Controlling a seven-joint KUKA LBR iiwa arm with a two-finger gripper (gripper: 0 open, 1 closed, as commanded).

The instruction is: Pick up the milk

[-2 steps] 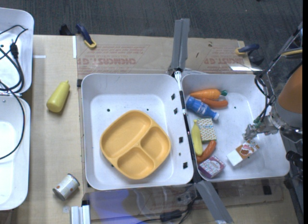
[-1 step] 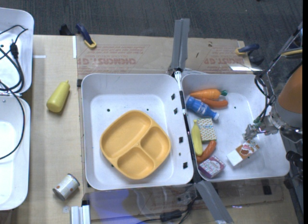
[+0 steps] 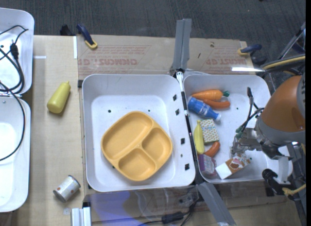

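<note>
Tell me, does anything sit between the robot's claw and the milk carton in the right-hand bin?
Nothing visible does. The two-finger gripper hangs just above the small white-and-orange milk carton near the front of the right white bin. The small orange carrot lies to the carton's left, beside it.

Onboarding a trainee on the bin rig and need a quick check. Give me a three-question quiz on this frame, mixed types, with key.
1. True or false: the plate lies in the same bin as the milk.
2. What lies on the bench to the left of both bins, near the top? A) a mug B) a yellow bottle C) a spoon
3. Fill in: the claw is over the ____ bin, close to the milk.

Key: 1 false, since the plate is in the left bin; 2 B; 3 right.
</note>
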